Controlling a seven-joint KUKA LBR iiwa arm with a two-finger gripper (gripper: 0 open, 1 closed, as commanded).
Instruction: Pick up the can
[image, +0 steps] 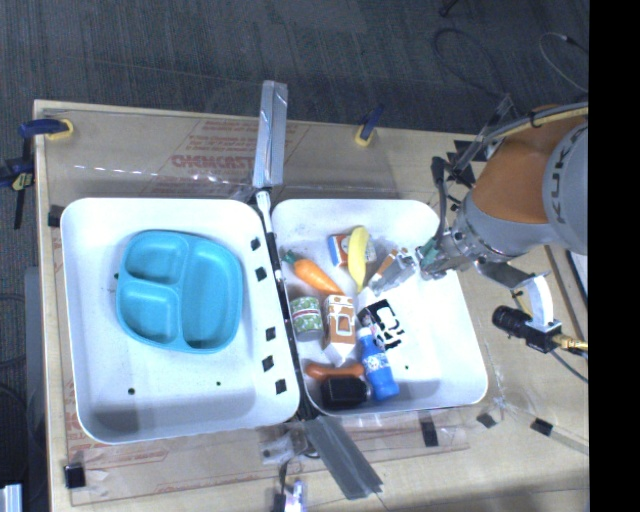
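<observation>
Two bins; can (306, 315) upright in right bin (455, 330); jaws (405, 262) above bananas, state unclear

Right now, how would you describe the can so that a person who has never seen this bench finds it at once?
Look at the right bin, the one crowded with small things. Along its left wall, just below the orange carrot, lies the can. It is short and round with a green and white label, while the carton touching its right side is boxy and orange.

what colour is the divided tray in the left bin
Light blue; the tray shows clearly in the camera view.
</observation>
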